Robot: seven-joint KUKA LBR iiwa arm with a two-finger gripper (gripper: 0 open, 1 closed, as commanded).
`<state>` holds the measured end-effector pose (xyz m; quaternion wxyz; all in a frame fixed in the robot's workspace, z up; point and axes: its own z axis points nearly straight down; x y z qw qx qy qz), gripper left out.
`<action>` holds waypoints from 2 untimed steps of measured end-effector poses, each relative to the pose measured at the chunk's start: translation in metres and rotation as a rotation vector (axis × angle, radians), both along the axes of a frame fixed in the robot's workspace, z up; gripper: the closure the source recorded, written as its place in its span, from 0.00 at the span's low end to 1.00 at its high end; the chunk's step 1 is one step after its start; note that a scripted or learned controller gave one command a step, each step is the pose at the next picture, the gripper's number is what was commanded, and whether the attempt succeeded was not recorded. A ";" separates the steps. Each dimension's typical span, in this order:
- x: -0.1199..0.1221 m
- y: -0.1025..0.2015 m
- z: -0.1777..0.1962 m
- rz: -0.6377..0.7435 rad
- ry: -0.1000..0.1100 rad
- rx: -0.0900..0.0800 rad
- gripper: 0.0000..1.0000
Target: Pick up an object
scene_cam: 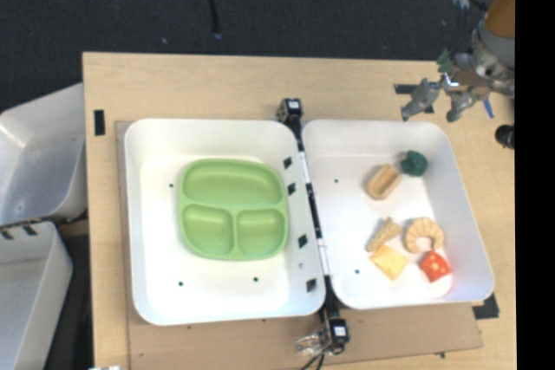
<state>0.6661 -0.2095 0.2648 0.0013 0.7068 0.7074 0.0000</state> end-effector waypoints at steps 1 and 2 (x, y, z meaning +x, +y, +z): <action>0.001 0.006 -0.046 0.002 0.003 0.000 0.00; -0.001 0.002 -0.088 0.000 0.004 -0.001 0.00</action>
